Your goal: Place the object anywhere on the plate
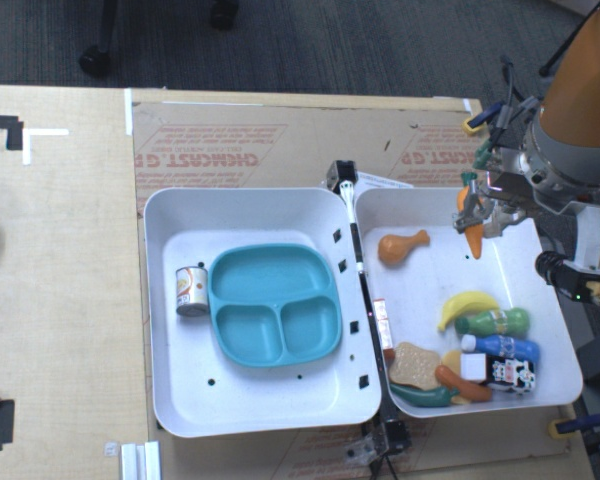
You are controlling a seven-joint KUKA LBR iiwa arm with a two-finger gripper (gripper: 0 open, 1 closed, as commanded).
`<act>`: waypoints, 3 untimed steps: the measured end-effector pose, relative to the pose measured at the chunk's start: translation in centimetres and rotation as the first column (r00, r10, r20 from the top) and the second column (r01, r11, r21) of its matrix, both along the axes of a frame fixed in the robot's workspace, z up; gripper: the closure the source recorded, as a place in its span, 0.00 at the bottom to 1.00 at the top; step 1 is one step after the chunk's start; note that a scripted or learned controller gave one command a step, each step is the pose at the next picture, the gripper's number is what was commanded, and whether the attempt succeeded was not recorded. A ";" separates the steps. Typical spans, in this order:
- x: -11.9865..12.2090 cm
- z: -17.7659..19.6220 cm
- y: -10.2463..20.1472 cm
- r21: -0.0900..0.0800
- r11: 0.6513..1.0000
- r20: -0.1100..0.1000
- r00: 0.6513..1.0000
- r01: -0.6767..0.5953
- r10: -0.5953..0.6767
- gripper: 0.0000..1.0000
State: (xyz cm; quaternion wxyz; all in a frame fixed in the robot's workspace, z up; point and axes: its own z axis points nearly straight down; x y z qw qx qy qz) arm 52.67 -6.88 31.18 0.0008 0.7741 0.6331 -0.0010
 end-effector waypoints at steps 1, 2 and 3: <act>0.9 -4.1 7.4 0.000 0.996 -0.004 0.996 0.089 -0.089 1.00; -0.2 -4.6 14.8 0.000 0.956 -0.003 0.956 0.293 -0.293 1.00; 0.7 -5.7 21.1 -0.002 0.893 -0.002 0.893 0.450 -0.450 1.00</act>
